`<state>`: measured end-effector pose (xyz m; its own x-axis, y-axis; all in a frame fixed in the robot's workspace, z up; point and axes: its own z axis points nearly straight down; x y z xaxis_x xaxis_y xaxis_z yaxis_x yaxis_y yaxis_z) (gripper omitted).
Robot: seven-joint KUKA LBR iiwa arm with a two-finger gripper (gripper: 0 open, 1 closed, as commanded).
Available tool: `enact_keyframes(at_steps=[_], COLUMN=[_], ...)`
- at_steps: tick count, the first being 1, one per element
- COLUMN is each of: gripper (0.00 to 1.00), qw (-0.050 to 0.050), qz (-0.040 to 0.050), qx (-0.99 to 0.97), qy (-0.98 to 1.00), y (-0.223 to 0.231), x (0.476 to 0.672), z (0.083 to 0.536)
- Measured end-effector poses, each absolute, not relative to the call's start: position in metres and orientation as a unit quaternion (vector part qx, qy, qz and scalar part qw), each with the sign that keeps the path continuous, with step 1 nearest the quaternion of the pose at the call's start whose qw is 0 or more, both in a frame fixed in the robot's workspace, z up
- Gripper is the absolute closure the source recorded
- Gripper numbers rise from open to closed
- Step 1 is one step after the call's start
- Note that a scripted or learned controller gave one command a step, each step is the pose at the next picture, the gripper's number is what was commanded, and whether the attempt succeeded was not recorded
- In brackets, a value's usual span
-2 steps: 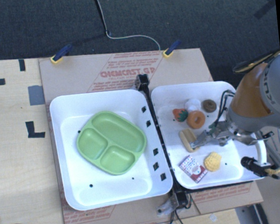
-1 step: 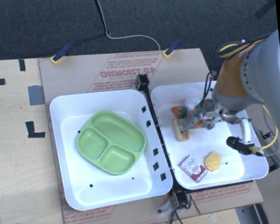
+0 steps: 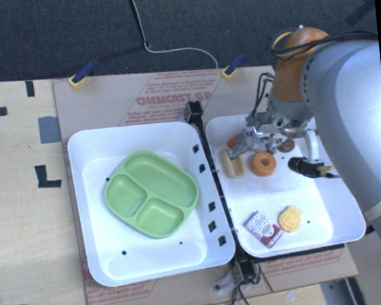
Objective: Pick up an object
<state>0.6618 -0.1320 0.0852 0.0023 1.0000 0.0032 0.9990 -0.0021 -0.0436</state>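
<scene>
Item 1, hand (image 3: 260, 141): low over the far part of the right bin (image 3: 320, 196), on an arm coming in from the right. I cannot tell how far open it is, and I see nothing in its hold.

Item 2, orange ring (image 3: 264, 164): flat on the bin floor just beside the hand, on the near side. I judge it the likeliest pick. The tan block (image 3: 233, 165) lies close to its left, by the wall.

Item 3, loose stock in the same bin: small red piece (image 3: 232, 141) near the hand; red-and-white packet (image 3: 261, 228) and yellow lump (image 3: 290, 218) near the front, well apart from the hand. Scattered, I judge, so each can be reached singly.

Item 4, left bin (image 3: 93, 192): one green divided plate (image 3: 152, 194), lying flat.

Item 5, surface: both bins sit on a cardboard sheet (image 3: 165, 100), clamped at its far corners, presumably against sliding. Pale wooden worktop (image 3: 22, 220) carries black tape marks (image 3: 44, 176). Dark carpet (image 3: 42, 28) beyond.
</scene>
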Motion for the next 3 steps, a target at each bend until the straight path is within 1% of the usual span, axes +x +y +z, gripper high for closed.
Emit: enact_keyframes(at_steps=[1, 2, 3], gripper=[0.00, 0.00, 0.00], qw=[0.001, 0.007, 0.000], qz=[0.0007, 0.0073, 0.0002], qx=[-0.708, -0.707, -0.708], qy=[-0.706, -0.708, -0.707], y=[-0.158, -0.134, -0.163], x=[0.604, 0.661, 0.644], z=[0.085, 0.084, 0.085])
